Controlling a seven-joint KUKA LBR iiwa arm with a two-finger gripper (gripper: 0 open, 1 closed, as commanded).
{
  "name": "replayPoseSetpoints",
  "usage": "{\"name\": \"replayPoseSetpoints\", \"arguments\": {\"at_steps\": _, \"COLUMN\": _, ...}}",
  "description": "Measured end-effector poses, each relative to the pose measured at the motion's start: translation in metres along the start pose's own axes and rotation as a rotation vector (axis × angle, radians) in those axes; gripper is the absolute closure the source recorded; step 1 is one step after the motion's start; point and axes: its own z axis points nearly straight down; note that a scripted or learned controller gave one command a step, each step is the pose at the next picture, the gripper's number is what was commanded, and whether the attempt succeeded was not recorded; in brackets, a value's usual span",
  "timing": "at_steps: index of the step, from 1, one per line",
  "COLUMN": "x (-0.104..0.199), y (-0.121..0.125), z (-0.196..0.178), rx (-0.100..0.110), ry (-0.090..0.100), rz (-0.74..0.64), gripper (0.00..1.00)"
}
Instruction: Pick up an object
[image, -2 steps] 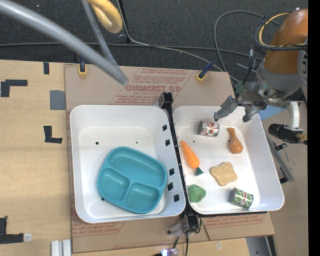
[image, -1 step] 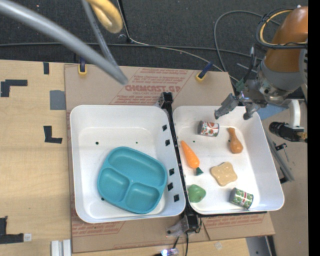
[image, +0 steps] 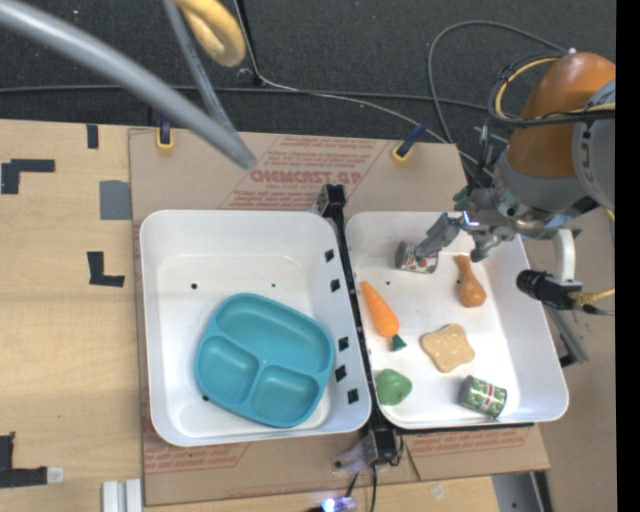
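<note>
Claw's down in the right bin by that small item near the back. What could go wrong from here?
The claw sits at the small item, with the chicken drumstick close beside it, so a grab may knock or catch the drumstick. The item lies near the bin's back wall, so it could be pushed against the wall instead of lifted.

Pale wooden bench (image: 60, 300) under a cardboard sheet (image: 300, 170).

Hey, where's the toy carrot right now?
In the camera view the carrot lies in the right bin, near its left wall by the divider, with the tan cracker to its right and the green piece below it.
</note>
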Motion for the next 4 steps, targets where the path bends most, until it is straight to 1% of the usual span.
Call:
{"name": "replayPoseSetpoints", "arguments": {"at_steps": 1, "x": 0.004, "y": -0.006, "z": 0.067, "rx": 0.001, "ry": 0.001, "rz": 0.000, "gripper": 0.00}}
{"name": "replayPoseSetpoints", "arguments": {"at_steps": 2, "x": 0.004, "y": -0.017, "z": 0.124, "rx": 0.000, "ry": 0.001, "rz": 0.000, "gripper": 0.00}}
{"name": "replayPoseSetpoints", "arguments": {"at_steps": 3, "x": 0.005, "y": -0.016, "z": 0.114, "rx": 0.001, "ry": 0.002, "rz": -0.002, "gripper": 1.00}}
{"name": "replayPoseSetpoints", "arguments": {"at_steps": 4, "x": 0.005, "y": -0.010, "z": 0.056, "rx": -0.011, "ry": 0.000, "rz": -0.001, "gripper": 1.00}}
